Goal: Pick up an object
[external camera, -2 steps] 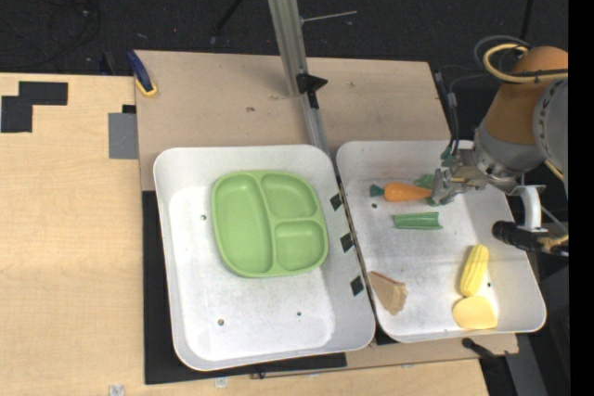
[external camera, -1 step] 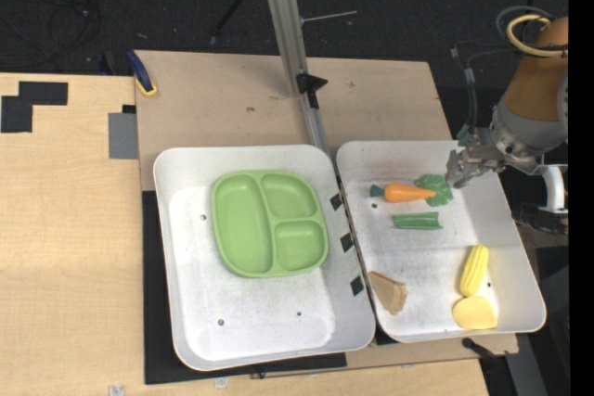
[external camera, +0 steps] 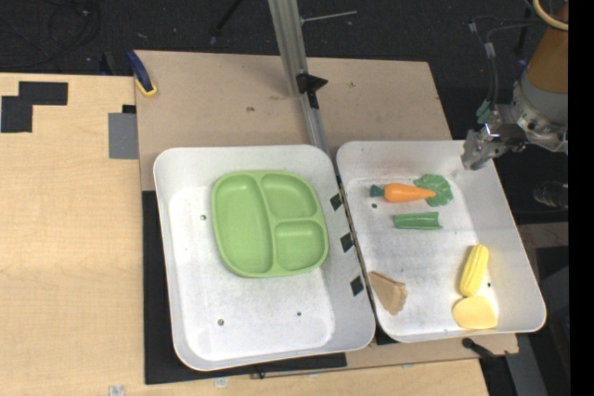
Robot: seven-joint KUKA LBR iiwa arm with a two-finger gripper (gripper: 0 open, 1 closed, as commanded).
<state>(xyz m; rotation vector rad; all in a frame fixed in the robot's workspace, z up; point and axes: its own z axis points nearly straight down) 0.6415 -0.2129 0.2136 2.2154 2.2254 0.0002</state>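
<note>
Orange toy carrot (external camera: 406,193) lies at the right bin's (external camera: 520,287) twelve o'clock, unheld; gripper (external camera: 480,150) hovers at two o'clock, approaching

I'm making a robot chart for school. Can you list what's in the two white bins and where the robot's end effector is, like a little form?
left bin: holds a green divided plate
right bin: holds toy foods
carrot: orange, near the far side, beside a green leafy piece
green bean: just in front of the carrot
corn: yellow, near the right wall
yellow piece: in front of the corn
tan wedge: near the left wall
end effector: over the right bin's far right corner, holding nothing
</note>
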